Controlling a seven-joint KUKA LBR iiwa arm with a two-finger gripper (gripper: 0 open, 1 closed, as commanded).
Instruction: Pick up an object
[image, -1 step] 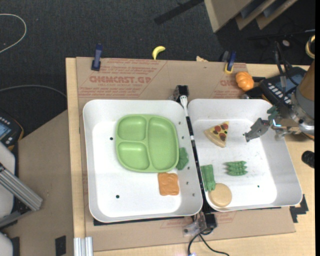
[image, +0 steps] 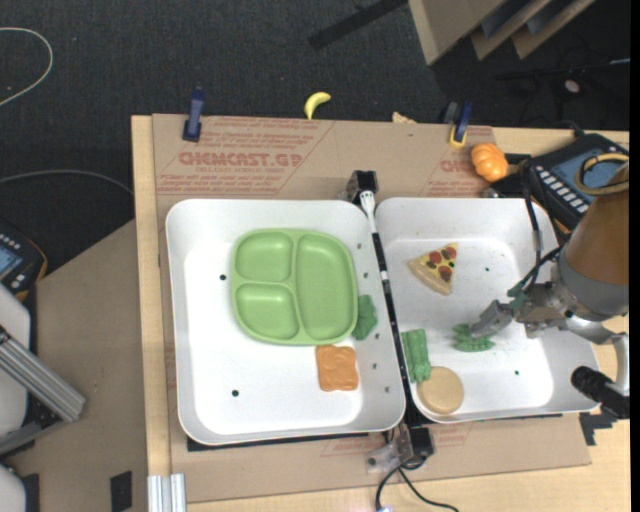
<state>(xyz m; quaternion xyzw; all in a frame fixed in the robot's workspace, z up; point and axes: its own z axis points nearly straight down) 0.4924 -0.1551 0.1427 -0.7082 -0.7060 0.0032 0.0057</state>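
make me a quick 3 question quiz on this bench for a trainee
1. True or false: the green divided plate lies in the left bin.
2. Which thing lies nearest the tool? A pizza slice B small green piece C orange slab
3. Fill in: the round tan disc lies in the right bin's near-____ corner.

Key: 1 true; 2 B; 3 left

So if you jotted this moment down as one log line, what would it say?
stage: reaching | gripper: low in right bin, at green leafy piece | grasp: unconfirmed | nearby: pizza slice, round cookie
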